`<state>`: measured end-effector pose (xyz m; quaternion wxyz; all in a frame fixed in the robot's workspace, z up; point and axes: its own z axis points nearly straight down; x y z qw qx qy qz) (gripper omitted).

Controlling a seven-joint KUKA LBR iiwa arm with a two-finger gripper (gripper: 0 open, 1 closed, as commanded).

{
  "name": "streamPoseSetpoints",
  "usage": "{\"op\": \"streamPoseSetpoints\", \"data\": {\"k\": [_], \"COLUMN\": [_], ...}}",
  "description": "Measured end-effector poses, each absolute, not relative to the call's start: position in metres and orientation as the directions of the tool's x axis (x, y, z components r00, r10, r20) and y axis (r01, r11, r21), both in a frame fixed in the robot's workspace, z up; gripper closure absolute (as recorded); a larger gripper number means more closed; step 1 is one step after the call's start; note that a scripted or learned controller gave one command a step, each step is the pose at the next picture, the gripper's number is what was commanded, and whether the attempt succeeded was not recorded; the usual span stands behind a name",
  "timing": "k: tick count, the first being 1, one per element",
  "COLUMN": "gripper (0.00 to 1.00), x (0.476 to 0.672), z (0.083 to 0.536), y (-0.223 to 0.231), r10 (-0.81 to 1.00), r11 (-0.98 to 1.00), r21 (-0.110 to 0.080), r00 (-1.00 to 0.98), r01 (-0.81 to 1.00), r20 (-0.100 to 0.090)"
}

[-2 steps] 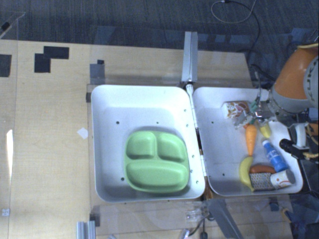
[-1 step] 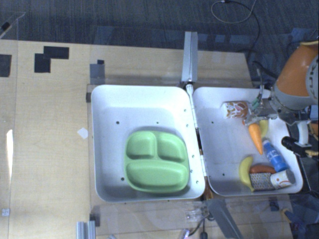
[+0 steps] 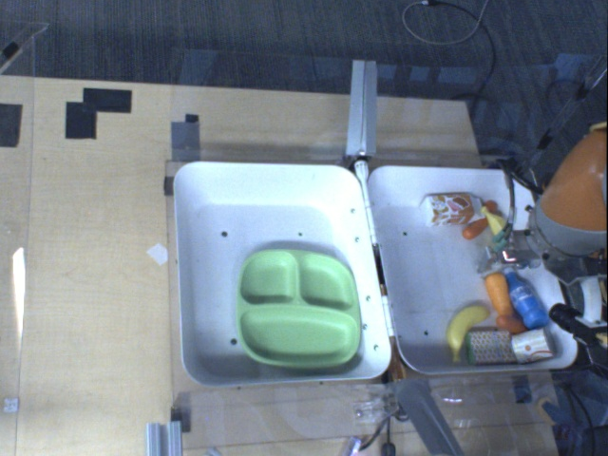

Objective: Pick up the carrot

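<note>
The carrot is a short orange piece lying near the right side of the right bin. A blue bottle lies right beside it, on its right. My gripper reaches in from the right and hangs just above the carrot's far end, at the bin's right wall. The arm's orange band sits behind it. Nothing shows as held.
The right bin also holds a yellow banana, a can on its side, a wrapped snack and small red and yellow pieces. A green divided plate lies in the left bin.
</note>
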<state>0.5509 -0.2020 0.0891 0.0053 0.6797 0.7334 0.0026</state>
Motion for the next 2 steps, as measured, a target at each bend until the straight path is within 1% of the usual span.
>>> {"op": "streamPoseSetpoints", "data": {"k": [1,2], "gripper": [1.0,1.0], "x": [0.553,0.583], "z": [0.101,0.219], "y": [-0.201,-0.099], "r10": [0.997,0.999], "r11": [0.079,0.052], "r21": [0.017,0.007], "r00": [-0.079,-0.052], "r01": [0.997,0.999], "r20": [-0.006,-0.001]}}
